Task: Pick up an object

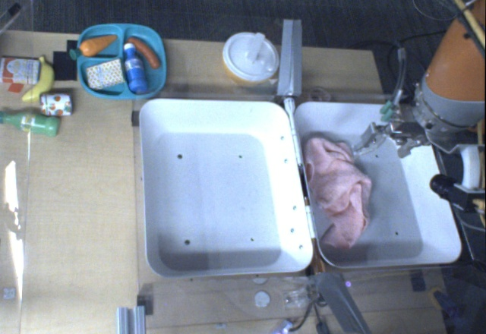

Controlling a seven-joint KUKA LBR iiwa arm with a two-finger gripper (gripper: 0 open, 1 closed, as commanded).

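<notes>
Step in hand: approach, by my reading. The gripper (383, 137) hangs over the upper part of the right bin (425, 241), just beside the pink cloth (338, 192) and up-right of it; nothing lies between the fingers.
Fingers: they look spread apart, one tip reaching left toward the cloth, one lower right (small and glinting, so this is a fair reading, not a sure one).
Task's thing: the pink cloth, crumpled in a heap in the left half of the right bin, close against the wall shared with the left bin (220, 188).
Next move calls for: a shift left and down so the fingers straddle a raised fold of the cloth, then closing. Soft fabric may slip or come up only in part.
Count, bins: two, side by side on the table (76, 203).
Count, cloths: one.
Count, off-bin items: one blue divided tray (154, 44) of toy food, one white lidded cup (250, 57), a few small toys at the far left edge (a banana, a can, a green bottle).
</notes>
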